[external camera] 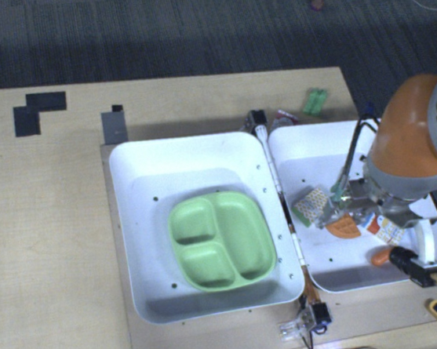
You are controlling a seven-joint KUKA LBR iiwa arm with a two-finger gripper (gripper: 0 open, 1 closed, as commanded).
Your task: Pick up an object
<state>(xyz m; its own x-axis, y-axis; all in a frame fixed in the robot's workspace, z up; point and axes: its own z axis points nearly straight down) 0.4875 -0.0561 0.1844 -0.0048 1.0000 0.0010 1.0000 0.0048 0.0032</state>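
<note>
My gripper (pixel 340 210) hangs low in the right bin (pixel 310 147), near its middle, with the arm coming in from the right. Right under it lies a flat orange object (pixel 344 229). A small packet with a grey and green pattern (pixel 310 204) lies just left of the gripper, touching or nearly touching it. A red, white and blue item (pixel 384 228) sits partly hidden under the wrist. A small orange-red piece (pixel 380 256) rests near the bin's front wall.
The left bin (pixel 141 219) holds a green divided plate (pixel 222 239). A green object (pixel 315 102) lies on the bench behind the right bin. Black markers sit on the bench at the far left.
</note>
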